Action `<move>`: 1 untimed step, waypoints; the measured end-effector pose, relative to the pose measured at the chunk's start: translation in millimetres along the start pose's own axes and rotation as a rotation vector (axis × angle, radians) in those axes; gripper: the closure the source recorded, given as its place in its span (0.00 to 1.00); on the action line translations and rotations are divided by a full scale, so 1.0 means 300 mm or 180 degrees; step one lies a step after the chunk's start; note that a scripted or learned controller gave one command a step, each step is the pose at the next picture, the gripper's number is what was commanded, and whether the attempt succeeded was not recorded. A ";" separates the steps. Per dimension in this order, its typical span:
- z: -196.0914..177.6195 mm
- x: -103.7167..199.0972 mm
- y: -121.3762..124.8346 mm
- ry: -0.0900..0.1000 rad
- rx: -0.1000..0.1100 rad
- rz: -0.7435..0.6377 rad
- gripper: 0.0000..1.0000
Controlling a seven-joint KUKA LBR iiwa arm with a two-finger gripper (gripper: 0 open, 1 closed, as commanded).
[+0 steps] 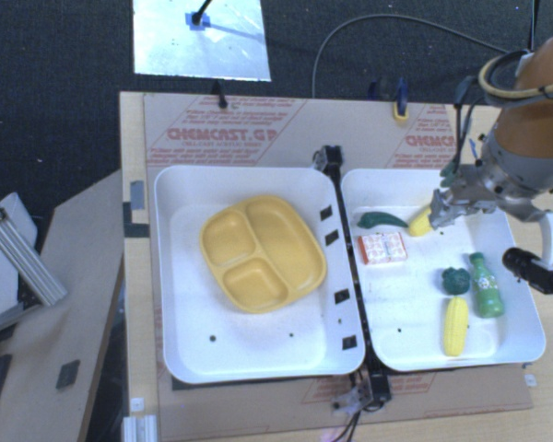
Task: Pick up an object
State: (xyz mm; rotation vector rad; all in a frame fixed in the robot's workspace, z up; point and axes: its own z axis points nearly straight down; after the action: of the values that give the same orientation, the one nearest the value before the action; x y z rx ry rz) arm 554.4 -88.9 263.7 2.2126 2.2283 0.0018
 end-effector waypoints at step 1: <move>0.003 0.146 0.024 0.0000 -0.0003 -0.0002 1.00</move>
State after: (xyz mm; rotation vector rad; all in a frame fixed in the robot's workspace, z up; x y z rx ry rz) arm 561.2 -45.0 262.7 2.2114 2.2285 0.0032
